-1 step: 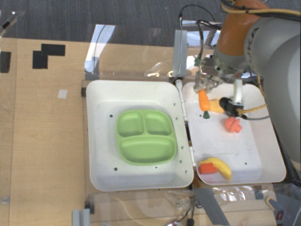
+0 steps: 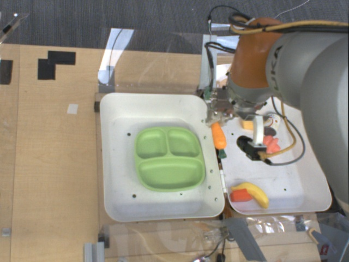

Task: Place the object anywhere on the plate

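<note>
A pale wooden counter (image 2: 49, 162) carries two white bins, backed by dark carpet (image 2: 109, 4); the green plate (image 2: 169, 158) lies mid left bin (image 2: 117, 201). The grey arm (image 2: 305, 64) reaches over the right bin (image 2: 305, 195), its hand (image 2: 218, 119) gripping an orange carrot (image 2: 218, 136) hanging above the divide.

A small orange carrot (image 2: 218, 136) with a green stub at its lower end is hanging just below my gripper (image 2: 216, 119), lengthwise toward six o'clock, over the rim between the two bins. The green plate (image 2: 169, 158), three-sectioned with two small wells above one wide well, is sitting flat mid-left-bin, at about eight o'clock from the carrot.
</note>
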`<move>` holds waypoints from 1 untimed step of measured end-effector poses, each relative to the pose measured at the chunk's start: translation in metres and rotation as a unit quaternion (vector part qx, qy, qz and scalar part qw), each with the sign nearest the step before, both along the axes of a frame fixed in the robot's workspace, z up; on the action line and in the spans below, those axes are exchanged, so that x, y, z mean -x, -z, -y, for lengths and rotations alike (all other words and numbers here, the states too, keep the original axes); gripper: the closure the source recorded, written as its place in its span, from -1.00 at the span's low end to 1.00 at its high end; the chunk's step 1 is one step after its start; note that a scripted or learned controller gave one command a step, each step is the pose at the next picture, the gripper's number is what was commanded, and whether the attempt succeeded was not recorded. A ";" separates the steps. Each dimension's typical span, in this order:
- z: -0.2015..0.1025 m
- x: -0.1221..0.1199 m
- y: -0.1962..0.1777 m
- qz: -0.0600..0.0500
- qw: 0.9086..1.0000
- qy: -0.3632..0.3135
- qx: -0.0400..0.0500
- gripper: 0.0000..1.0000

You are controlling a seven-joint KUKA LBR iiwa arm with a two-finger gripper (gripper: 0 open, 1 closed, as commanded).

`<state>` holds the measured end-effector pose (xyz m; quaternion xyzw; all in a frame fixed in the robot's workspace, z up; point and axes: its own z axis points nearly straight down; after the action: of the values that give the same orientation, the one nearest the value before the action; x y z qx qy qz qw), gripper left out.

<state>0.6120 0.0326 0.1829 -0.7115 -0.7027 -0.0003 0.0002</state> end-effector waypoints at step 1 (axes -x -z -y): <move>0.001 0.000 0.000 0.000 1.000 0.000 0.000 -1.00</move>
<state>0.6120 0.0321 0.1829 -0.7118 -0.7024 -0.0002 0.0002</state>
